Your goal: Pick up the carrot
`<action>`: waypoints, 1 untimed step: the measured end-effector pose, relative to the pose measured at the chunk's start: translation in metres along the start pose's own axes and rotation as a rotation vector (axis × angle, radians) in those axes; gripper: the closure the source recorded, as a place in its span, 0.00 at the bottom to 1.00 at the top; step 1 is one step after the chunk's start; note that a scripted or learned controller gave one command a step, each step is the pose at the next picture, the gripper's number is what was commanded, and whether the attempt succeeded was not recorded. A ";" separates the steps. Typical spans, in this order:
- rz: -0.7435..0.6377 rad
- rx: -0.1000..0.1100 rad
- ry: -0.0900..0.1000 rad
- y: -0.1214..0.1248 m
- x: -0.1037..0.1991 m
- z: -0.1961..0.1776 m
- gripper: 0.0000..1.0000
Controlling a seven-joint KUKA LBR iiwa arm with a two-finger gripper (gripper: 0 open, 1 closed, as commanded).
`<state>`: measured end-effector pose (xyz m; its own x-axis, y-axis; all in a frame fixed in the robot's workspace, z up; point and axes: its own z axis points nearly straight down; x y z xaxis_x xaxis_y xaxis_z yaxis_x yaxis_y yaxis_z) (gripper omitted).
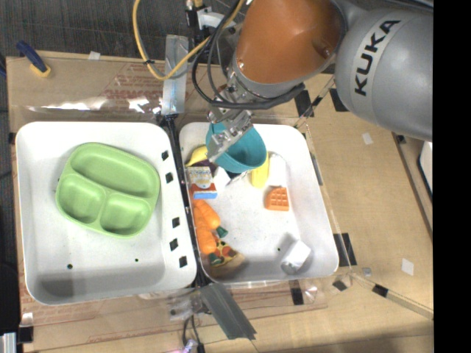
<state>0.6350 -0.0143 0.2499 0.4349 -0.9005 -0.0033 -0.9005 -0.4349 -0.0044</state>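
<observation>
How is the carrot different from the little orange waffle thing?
The carrot is long and rounded, while the orange waffle is short, squarish and has a grid pattern. The carrot lies along the left wall of the right bin, beside other toys; the waffle sits apart, nearer the middle. The carrot looks clearly bigger than the waffle. Both are orange and lie in the same bin.

Fixed above the tabletop [383, 219], looking down at a slant. Near enough to fit both white bins: left bin [37, 219] and right bin [316, 197] side by side across mid-frame. Arm [368, 50] entering from the right, looming large over the right bin's far edge.
</observation>
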 end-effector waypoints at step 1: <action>-0.262 -0.004 0.002 0.082 0.119 0.001 1.00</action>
<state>0.6133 -0.1568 0.2484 0.6530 -0.7573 -0.0010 -0.7573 -0.6530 -0.0012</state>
